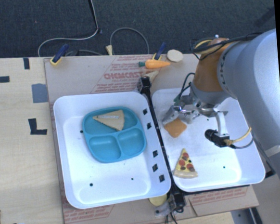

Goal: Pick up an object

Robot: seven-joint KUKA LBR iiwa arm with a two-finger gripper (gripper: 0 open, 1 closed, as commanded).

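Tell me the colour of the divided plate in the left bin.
The divided plate is light blue, plain in the camera view.

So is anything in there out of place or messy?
Mostly tidy. A toy carrot and a pale round piece lie on the cardboard behind the right bin, outside both bins. Another pale item peeks out under the bins' front edge. Nothing looks spilled or broken.

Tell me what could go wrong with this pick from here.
The gripper sits at the upper edge of the orange-brown toy, not centered over it, so a grasp could clip the edge and push it away. The toy lies near the divider between the bins, leaving little room on that side. The dangling cable could drag across the pizza slice as the arm moves.
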